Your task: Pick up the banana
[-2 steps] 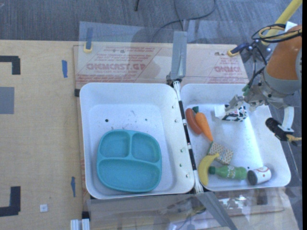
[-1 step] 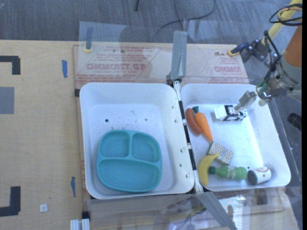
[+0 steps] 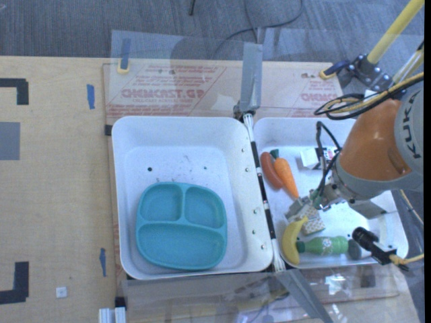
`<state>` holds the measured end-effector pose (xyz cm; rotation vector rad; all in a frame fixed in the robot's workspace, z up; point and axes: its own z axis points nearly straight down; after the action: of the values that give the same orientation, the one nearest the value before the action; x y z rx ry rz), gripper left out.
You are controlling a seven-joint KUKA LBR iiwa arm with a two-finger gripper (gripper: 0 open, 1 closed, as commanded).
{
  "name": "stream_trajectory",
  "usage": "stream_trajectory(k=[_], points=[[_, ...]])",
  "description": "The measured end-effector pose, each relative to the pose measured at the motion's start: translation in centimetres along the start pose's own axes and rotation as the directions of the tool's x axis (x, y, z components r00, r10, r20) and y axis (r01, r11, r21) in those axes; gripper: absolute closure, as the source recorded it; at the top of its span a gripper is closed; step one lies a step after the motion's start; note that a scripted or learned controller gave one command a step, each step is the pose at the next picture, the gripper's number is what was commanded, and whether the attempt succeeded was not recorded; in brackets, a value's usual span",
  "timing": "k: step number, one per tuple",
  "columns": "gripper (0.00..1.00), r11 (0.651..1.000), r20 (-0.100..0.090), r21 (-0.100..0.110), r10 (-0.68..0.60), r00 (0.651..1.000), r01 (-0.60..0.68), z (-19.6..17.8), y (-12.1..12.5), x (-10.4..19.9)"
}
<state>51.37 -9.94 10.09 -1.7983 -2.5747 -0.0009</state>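
Over on the left, the wooden bench (image 3: 54,200) is bare apart from a few black and blue tape marks. Next comes the left bin (image 3: 128,136), and in it a teal divided plate (image 3: 180,226) lies flat toward the bin's front edge. The right bin (image 3: 286,128) sits tight against it, their rims touching along the middle. Close to that bin's left wall two carrots (image 3: 279,170) lie side by side, pointing toward the front. The banana (image 3: 291,239) is in the right bin's front left corner, curved, lying on the floor of the bin just beside a green bottle (image 3: 326,246) that rests on its side along the front wall. The tool (image 3: 312,206) hangs just above the banana's upper end, near or touching it; I cannot tell how far its fingers are spread, nor whether they have hold of anything. Behind it the arm (image 3: 377,147), with its orange band, comes in from the right edge over the bin, trailing black cables.
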Motion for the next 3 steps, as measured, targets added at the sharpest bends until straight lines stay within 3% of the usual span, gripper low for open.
stream_trajectory(k=[1, 2, 3], points=[[0.0, 0.985, 0.002, -0.015, 0.171, 0.985, -0.171, 1.1, -2.4, 0.9], [1.0, 0.984, 0.004, -0.017, 0.176, 0.984, -0.176, 0.2, -2.5, 0.7], [1.0, 0.982, 0.001, 0.001, 0.188, 0.982, -0.188, -8.2, -1.2, 6.6]])
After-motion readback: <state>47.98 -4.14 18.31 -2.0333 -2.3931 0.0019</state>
